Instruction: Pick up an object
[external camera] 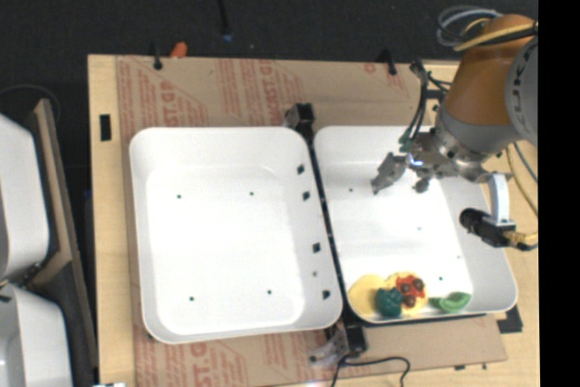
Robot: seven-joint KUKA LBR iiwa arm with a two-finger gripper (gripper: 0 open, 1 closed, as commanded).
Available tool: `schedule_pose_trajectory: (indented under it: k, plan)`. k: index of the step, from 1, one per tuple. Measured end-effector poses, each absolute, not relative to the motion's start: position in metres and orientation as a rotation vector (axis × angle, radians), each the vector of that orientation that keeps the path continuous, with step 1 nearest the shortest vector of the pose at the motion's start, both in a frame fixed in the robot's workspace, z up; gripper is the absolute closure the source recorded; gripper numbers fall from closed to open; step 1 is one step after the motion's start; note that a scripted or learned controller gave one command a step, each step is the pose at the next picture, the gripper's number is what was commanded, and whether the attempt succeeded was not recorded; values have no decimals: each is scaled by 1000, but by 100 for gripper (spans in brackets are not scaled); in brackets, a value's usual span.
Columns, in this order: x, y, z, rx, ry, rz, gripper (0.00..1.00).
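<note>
1 fixed camera looks down aslant on 2 white bins.

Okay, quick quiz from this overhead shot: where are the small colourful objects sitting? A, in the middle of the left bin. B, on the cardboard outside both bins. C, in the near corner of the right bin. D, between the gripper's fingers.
C: the colourful objects lie clustered along the near edge of the right bin, well apart from the gripper above them.
</note>
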State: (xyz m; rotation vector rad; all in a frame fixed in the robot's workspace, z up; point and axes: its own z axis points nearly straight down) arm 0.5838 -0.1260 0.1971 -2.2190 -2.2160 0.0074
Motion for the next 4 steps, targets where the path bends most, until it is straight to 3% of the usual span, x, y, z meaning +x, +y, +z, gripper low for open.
schedule_pose_trajectory:
  k: [1, 3, 4]
  plan:
    - [586, -126, 201, -2223, -2221, -1, 0]
    - [575, -129, 98, -2220, -2219, 4, 0]
    - [577, -130, 112, -2225, -2220, -2, 100]
